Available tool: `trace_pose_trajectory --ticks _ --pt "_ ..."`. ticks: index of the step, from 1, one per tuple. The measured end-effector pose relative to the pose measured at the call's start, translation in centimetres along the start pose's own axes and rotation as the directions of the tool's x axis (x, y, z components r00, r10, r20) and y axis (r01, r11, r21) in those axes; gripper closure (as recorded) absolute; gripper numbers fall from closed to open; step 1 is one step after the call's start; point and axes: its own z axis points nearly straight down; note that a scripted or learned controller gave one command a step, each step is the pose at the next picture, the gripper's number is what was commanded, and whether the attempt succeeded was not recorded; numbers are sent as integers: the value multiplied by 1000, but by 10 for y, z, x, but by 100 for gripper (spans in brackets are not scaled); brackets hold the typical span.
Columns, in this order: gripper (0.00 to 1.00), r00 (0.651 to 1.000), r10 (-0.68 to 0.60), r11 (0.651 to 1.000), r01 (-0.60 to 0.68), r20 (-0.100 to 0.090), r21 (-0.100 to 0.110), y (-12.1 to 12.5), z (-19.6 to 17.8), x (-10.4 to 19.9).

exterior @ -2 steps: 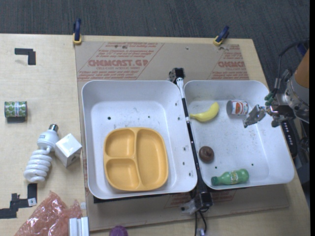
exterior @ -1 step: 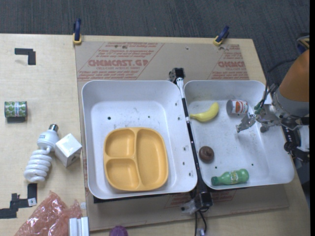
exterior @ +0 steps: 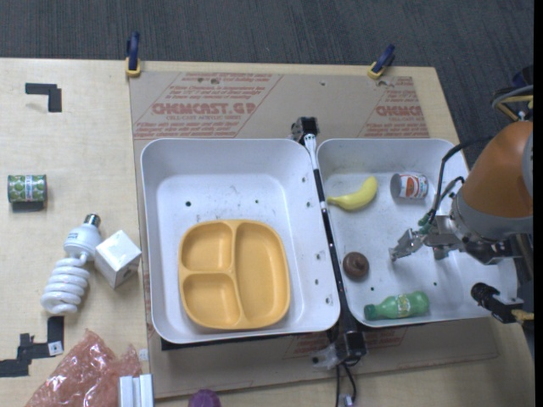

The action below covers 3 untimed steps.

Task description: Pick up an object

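Note:
The right bin (exterior: 386,153) holds a yellow banana (exterior: 355,194), a small red and white can (exterior: 410,186) lying on its side, a brown round object (exterior: 355,265) and a green bottle (exterior: 396,306) lying near the front wall. My gripper (exterior: 409,243) hangs over the middle of this bin, right of the brown object and above the green bottle. Its fingers (exterior: 400,250) stand slightly apart with nothing between them. The left bin (exterior: 161,172) holds a yellow divided plate (exterior: 233,272).
On the bench left of the bins lie a white spiral bulb (exterior: 69,270), a white cube (exterior: 118,257), a small green can (exterior: 27,188) and a pink mesh bag (exterior: 81,370). The grey arm with its orange band (exterior: 502,176) covers the right bin's right side.

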Motion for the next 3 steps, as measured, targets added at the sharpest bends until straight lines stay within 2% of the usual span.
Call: trace_pose_trajectory --ticks 1,2,3 --pt "100 1000 3 1000 -3 1 -2 1 -10 -1" --pt "0 1000 2 1000 -2 1 -2 1 -10 -1" --pt "0 1000 0 1000 0 0 0 -38 0 49"
